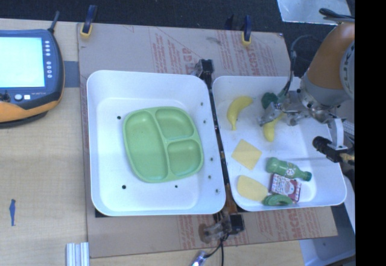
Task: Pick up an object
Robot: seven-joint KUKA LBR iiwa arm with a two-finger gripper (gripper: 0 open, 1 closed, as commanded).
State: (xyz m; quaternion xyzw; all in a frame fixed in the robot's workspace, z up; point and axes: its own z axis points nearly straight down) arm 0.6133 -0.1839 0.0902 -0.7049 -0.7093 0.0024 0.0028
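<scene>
2 shallow white bins sit side by side on the bench. The left bin [96, 138] carries a green divided plate [163, 144], lying flat near its middle. The right bin [329, 198] holds the pickable clutter: a yellow banana [238, 111] at about 11 o'clock, a cheese-like yellow slab [246, 154] near the centre, a second yellow wedge [252, 187] at 7 o'clock, a green bottle [288, 169] lying on its side at 4 o'clock, and a small red-and-white packet [283, 186] just beside it with a green ring-shaped piece [277, 201] touching its lower edge.

The gripper [272, 119] reaches in from 3 o'clock and hangs low over the bin's upper middle, directly above a small yellow piece [269, 132]. That piece looks like the likely target, since the tool is lined up over it rather than over the banana. Whether the fingers are spread or closed cannot be told at this resolution, and nothing is visibly held.

Room is fair: the small yellow piece lies apart from the banana and from the slab at 7 o'clock of it, and well clear of the bin walls, so a straight descent should meet little interference. The bottle cluster near the 5 o'clock rim is tighter.
</scene>
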